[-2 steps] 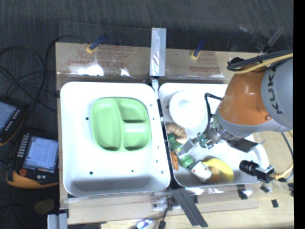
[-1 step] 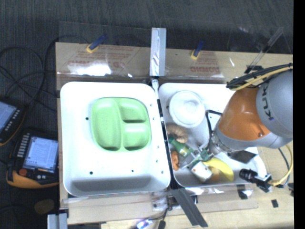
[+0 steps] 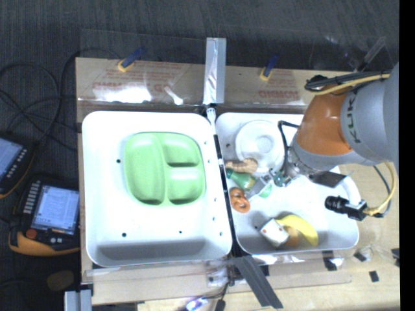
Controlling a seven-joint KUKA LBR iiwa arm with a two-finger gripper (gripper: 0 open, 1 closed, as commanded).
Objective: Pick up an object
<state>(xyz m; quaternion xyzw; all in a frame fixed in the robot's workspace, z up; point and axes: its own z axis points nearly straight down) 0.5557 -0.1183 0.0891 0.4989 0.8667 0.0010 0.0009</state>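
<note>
The arm reaches in from the right over the right bin; its gripper is down among the clutter by the white round lid, and I cannot tell how its fingers stand or whether they grip anything; just beside it lie a tan toy, an orange pretzel-shaped piece and, nearer the front, a banana touching a white block; the left bin holds a green divided tray.

- Bright, even overhead light; white bins near blown out.
- Glare on clear plastic sheet along upper frame.
- Soft shadow under green divided tray.
- Overall soft focus, slight grain; dark floor at left underexposed.
</note>
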